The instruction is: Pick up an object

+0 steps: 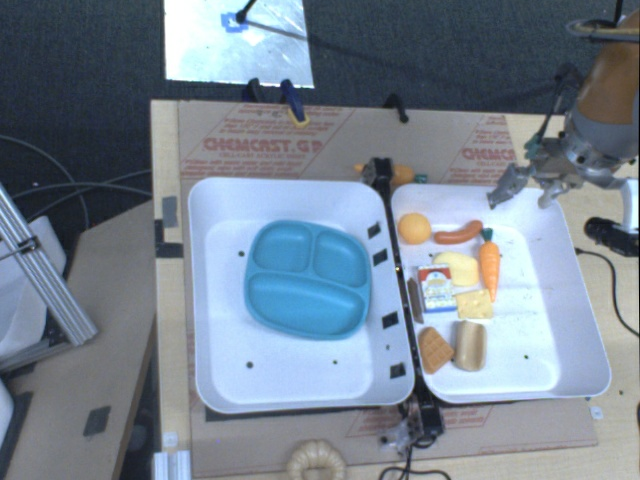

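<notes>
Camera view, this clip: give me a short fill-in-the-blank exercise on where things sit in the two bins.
1. The blue divided plate lies in the ____ bin.
2. The toy carrot lies in the ____ bin.
3. The end effector hovers over the right bin's ____ edge.
4. The colour of the ball beside the sausage is ____.

Missing words: left; right; far; orange

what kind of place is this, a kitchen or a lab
Most likely a robotics lab bench, not a kitchen. Two white bins sit on a cardboard-covered board, the food such as the carrot looks like toy props, and the arm's tool hangs over the right bin.
</notes>
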You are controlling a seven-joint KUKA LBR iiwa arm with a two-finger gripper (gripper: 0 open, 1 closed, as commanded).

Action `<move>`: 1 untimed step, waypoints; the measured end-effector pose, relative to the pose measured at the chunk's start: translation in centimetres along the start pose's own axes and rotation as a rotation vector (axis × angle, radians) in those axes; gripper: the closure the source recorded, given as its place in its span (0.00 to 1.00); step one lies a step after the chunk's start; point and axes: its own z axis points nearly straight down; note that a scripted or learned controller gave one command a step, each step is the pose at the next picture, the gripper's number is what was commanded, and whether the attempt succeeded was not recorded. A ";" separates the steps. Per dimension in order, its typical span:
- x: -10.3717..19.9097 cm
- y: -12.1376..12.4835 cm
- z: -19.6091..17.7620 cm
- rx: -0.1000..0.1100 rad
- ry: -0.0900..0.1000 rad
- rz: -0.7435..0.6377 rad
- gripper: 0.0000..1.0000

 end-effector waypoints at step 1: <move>0.0 0.3 -0.9 -0.013 -0.002 -0.003 0.00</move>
